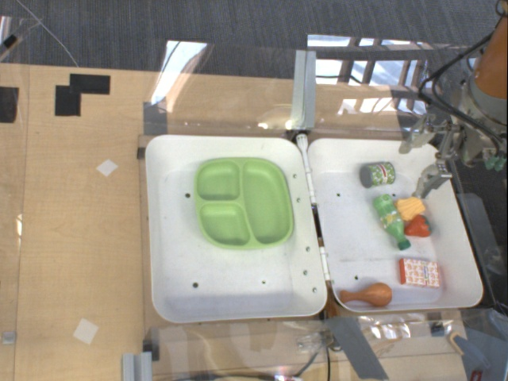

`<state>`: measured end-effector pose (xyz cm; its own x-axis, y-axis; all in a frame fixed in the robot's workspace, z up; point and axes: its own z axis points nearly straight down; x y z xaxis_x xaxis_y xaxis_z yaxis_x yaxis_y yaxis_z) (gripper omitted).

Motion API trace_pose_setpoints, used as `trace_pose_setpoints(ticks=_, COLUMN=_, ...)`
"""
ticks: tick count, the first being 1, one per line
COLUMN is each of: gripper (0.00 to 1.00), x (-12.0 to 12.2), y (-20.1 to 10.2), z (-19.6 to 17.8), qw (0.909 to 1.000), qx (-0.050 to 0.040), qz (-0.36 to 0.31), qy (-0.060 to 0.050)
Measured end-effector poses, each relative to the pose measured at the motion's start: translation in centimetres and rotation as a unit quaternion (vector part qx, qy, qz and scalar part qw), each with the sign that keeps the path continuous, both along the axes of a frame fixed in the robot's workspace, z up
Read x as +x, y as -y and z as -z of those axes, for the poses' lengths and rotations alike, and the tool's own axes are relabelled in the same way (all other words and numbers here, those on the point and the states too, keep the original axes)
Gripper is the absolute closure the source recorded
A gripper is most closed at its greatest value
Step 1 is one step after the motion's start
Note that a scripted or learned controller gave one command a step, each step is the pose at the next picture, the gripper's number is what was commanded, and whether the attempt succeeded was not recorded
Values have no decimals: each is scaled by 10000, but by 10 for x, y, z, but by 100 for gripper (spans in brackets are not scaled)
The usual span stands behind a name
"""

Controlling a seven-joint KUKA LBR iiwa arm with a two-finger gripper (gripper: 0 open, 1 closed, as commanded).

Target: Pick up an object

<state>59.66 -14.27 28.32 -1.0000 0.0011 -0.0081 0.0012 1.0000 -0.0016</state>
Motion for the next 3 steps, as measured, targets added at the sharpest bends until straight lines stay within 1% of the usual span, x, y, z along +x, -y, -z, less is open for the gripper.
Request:
trace_pose_setpoints(ticks=1, gripper=0, x=2, y=64, z=142, qw=9962, qx=16, qz=868, qy=-46)
trace_pose_setpoints(ticks=2, gripper=0, x=38, y=63, z=174, qw=9946, qx=10, qz=1036, qy=10)
trace_pose_setpoints(ticks=3, gripper=0, x=-2, y=-5, z=194, qw=9943, qx=18, qz=1070, qy=21)
